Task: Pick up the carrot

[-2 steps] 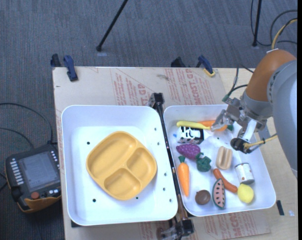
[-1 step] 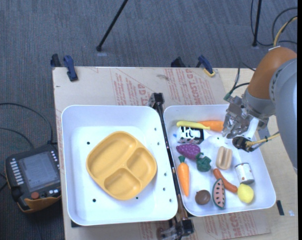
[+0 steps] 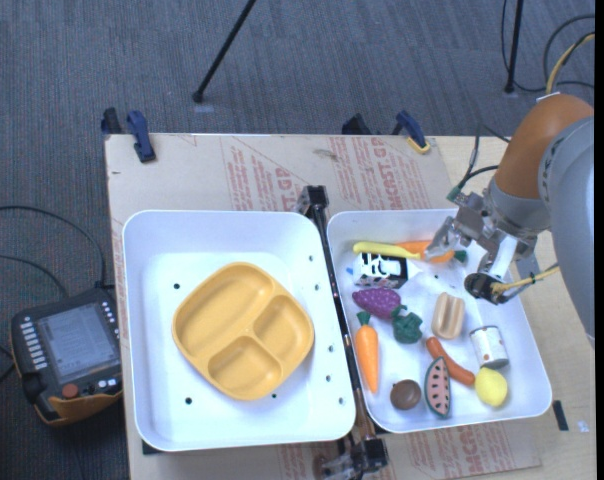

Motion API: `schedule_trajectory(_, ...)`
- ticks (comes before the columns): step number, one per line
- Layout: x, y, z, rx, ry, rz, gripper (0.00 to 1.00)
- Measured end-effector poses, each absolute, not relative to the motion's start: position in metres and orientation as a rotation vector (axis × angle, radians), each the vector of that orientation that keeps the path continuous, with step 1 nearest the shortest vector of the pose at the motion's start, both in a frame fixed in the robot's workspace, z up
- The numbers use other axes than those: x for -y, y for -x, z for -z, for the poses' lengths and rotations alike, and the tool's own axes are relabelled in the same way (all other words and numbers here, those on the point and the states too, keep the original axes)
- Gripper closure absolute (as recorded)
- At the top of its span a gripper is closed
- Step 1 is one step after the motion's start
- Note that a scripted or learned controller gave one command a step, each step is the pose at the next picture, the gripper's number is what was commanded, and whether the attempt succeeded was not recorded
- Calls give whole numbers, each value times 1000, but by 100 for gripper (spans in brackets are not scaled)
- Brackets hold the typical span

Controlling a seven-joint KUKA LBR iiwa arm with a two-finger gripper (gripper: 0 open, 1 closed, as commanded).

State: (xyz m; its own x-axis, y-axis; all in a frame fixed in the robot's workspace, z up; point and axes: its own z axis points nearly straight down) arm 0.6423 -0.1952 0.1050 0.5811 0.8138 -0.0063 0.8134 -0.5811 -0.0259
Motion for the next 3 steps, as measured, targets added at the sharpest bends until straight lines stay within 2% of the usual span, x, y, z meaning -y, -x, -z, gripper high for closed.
schedule_trajectory(1,198,-640,-90,1100,2894,-39,0)
schedule_trajectory(2,199,-641,-96,1112,2909,-30,100)
schedule_trajectory(3,199,-640,-95,1114,2905,-38,0)
